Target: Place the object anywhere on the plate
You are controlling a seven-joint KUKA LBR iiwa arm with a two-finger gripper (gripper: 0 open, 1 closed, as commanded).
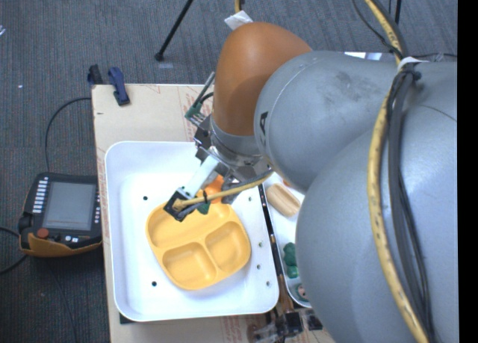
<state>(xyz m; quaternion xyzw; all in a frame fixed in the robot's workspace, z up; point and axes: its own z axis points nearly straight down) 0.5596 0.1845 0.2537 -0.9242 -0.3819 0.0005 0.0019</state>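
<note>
A yellow plate [200,248] with three compartments lies in the left white bin [127,184], toward its right side. My gripper [210,193] hangs over the plate's far edge, beneath the orange wrist band and the big grey arm. A small orange thing [215,184] with a dark green bit [203,206] shows right at the gripper, above the plate's far rim. Whether it is between the fingers or resting on the plate I cannot tell; the arm hides most of it.
The right bin [275,238] is mostly covered by the arm; a tan roll-shaped object [284,199] and a green object [290,256] lie in it. A blue clamp [117,84] sits on the bench's far left corner. A teach pendant [66,211] lies on the floor at left.
</note>
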